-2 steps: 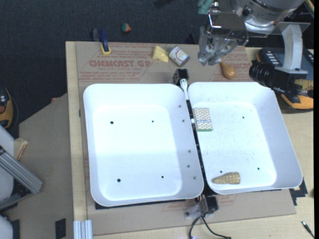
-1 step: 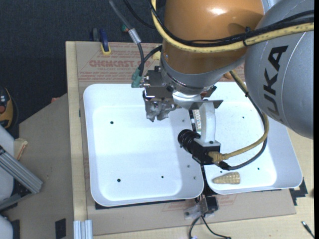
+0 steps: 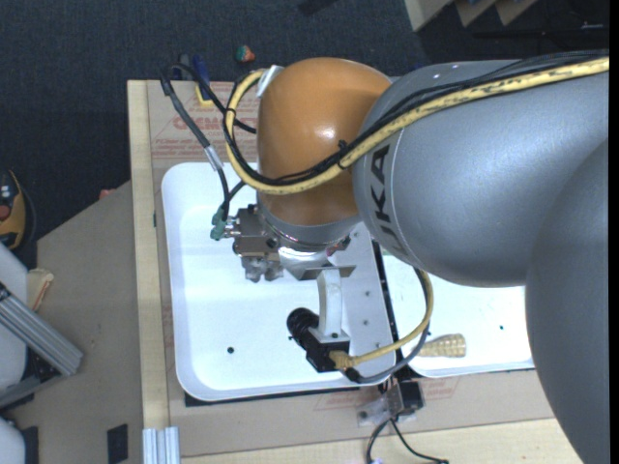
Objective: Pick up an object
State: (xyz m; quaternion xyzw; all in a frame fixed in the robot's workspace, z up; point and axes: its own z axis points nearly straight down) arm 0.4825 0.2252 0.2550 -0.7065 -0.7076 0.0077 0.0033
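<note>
Arm: grey KUKA arm (image 3: 484,162) was nearest the lens and filled the frame from 3 o'clock to centre; its orange band (image 3: 309,124) sat at about 12 o'clock of centre.
Gripper: gripper (image 3: 256,254) hung below the orange band, low over the floor of the bin at 8 o'clock (image 3: 193,288). Whether it was spread or pressed together could not be told. Nothing was seen held.
Task thing: tan corn-cob-shaped object (image 3: 445,345) lay flat in the bin at 4 o'clock (image 3: 493,307), long axis running 9 to 3 o'clock, near that bin's 6 o'clock wall. Its 9 o'clock end was hidden behind robot cabling.
Relative place: the object was well apart from the gripper, toward 4 o'clock of it, in the other bin.
Handling (judged): probably light and fairly stiff. The bumpy surface should grip well, but the rounded body could roll away if nudged off-centre.
Where to grip (judged): across the short axis at mid-length, closing along 12 to 6 o'clock. The nearby wall left little room on the 6 o'clock side.
Other: dark speck (image 3: 230,349) lay on the floor of the 8 o'clock bin, too small to identify.
Bench: tan bench top (image 3: 145,182) showed at 9 o'clock.
</note>
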